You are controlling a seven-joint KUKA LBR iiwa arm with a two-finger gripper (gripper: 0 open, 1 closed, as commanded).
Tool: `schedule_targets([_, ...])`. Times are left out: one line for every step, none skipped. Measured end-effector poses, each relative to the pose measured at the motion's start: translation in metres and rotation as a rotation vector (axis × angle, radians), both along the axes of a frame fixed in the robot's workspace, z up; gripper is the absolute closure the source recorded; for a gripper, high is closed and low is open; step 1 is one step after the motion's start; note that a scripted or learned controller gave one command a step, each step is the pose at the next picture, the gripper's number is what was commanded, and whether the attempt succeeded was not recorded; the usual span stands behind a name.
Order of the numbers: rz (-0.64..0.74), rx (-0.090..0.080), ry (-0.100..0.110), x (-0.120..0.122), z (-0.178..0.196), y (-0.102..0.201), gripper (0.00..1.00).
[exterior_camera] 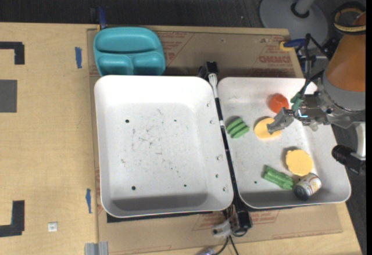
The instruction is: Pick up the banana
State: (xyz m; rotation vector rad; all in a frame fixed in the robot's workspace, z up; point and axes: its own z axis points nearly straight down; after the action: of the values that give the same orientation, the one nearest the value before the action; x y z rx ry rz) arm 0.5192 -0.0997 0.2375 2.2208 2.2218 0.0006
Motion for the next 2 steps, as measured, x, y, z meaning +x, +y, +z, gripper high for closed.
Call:
schedule_targets([0.184, 0.001, 0.003, -0.026, -0.053, 0.095, 0.00])
schedule_targets([0.157, 0.001, 0.002, -0.040, -0.053, 0.160, 0.00])
